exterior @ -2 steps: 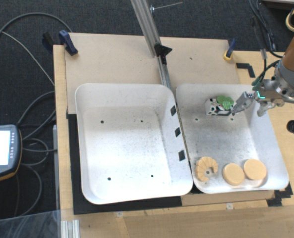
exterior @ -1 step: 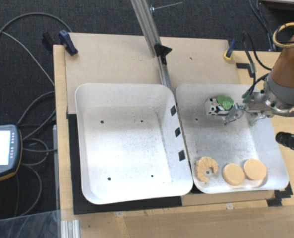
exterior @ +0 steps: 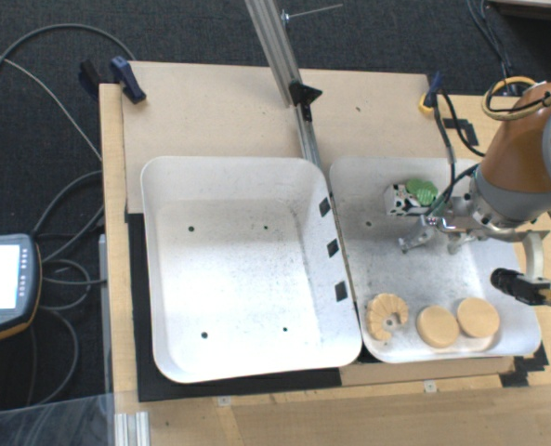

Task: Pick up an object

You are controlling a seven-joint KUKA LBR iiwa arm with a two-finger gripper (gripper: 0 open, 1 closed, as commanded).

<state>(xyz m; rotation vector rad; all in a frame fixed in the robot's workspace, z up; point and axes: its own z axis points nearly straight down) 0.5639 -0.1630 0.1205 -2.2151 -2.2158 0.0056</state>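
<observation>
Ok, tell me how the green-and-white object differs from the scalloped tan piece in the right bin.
The green-and-white object is green, white and dark; the scalloped tan piece is plain tan. The green-and-white object lies at the far side of the right bin, close beside the gripper; the scalloped tan piece lies near the front rim, apart from the gripper, next to two tan discs. Both are small and rest on the bin floor.

Even, bright overhead light; soft shadows only. The white bins (exterior: pixel 238 258) look slightly washed out. Mild softness throughout, grainier toward nine o'clock on the dark floor (exterior: pixel 33 7).
</observation>
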